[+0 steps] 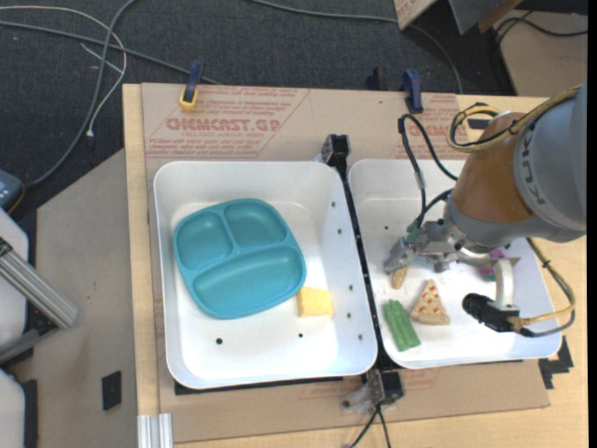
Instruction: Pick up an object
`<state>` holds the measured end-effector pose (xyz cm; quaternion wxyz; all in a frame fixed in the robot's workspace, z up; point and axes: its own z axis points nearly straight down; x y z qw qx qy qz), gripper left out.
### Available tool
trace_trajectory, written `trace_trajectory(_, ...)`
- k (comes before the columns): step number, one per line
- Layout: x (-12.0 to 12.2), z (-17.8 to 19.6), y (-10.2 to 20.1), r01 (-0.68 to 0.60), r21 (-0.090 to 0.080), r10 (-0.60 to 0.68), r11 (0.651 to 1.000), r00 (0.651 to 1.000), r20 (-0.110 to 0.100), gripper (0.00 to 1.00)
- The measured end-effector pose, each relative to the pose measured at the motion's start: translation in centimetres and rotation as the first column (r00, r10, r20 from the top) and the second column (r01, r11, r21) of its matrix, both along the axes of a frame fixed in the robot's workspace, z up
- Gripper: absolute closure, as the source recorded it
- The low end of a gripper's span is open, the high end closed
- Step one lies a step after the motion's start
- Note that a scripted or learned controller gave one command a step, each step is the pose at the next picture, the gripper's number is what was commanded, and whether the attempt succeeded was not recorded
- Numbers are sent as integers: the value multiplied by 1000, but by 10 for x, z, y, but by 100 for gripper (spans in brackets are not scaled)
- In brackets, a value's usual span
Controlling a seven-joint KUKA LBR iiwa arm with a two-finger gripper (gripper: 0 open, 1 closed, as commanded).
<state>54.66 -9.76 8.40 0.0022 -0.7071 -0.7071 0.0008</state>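
Gripper (403, 261) low in right bin (373, 194), jaws look spread, nothing between. Pizza slice (430, 303) just beside, near green stick (402, 325). Prob light, rigid plastic; pinch across its flat sides.

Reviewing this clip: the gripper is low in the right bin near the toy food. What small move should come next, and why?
Probably a short descent and close on the small tan piece under the gripper. The gripper sits almost over it, while the pizza slice and green stick lie further toward the bin's front edge. Whether anything is already gripped can't be told from this view.
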Motion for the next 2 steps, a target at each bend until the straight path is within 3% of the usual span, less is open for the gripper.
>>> trace_trajectory(1,1,12,0,2,0,-2,1000,1000,3,100)
trace_trajectory(2,-4,57,4,-1,-2,1,1000,1000,8,100)
